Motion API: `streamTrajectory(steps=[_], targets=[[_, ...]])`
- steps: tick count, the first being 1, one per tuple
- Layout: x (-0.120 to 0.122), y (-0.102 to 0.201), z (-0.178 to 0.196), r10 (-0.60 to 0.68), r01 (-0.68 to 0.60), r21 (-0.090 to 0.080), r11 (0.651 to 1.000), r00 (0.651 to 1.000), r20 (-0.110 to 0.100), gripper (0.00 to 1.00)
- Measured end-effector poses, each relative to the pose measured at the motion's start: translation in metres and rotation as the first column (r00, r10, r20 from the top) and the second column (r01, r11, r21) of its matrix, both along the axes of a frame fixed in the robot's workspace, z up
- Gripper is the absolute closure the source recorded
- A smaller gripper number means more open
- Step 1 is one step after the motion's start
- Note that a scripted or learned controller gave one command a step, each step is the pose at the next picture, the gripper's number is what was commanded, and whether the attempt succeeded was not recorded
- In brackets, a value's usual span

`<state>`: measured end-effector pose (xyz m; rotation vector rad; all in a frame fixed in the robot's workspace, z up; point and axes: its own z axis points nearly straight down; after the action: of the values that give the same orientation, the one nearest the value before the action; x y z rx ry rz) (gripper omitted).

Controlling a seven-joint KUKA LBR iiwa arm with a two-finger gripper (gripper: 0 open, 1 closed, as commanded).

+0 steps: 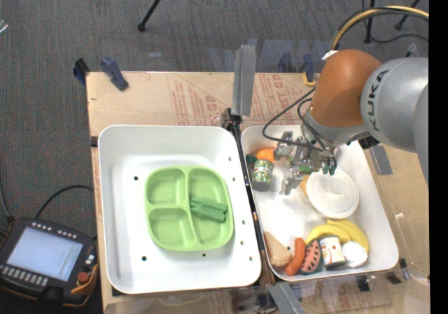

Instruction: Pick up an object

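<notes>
Toy food crowds the near end of the right bin point(374, 197): a tan wedge point(277, 250), a smooth red sausage point(296, 257), a watermelon slice point(313, 257), a small can point(333, 252), a white lump point(355, 254) and a curved yellow banana point(343, 232). Just beyond them sits a round white bowl point(334, 194), glossy and shallow. Farther along lie a small cylindrical can with a green label point(262, 174) and an orange carrot point(262, 155) with a green top.

Over the far half of this bin hangs the gripper point(292, 183), a tangle of grey metal parts below the arm's rounded orange band point(344, 89). Its tip sits between the green-labelled can and the bowl, just beside both. Whether the jaws are spread or closed cannot be told, and nothing shows between them.

Beside it, the left bin point(115, 201), a rounded white plastic tub, holds a lime-green divided plate point(168, 197) with three compartments. On the plate's right compartment rests a ridged dark green piece point(208, 208). Both bins rest on a brown cardboard-covered counter point(175, 96).
</notes>
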<state>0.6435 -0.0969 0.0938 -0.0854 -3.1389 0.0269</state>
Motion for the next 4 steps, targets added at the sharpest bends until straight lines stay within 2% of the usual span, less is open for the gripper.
streamTrajectory(steps=[1,2,3,4], targets=[[-0.031,0.013,-0.006,-0.138,0.138,0.018,0.99,0.99,0.002,0.0],[-0.029,0.013,0.005,-0.133,0.133,0.015,0.991,0.991,0.007,1.0],[-0.03,0.013,0.005,-0.132,0.132,0.015,0.991,0.991,0.006,0.0],[-0.098,-0.041,-0.007,-0.159,0.159,0.017,0.987,0.987,0.002,0.0]])
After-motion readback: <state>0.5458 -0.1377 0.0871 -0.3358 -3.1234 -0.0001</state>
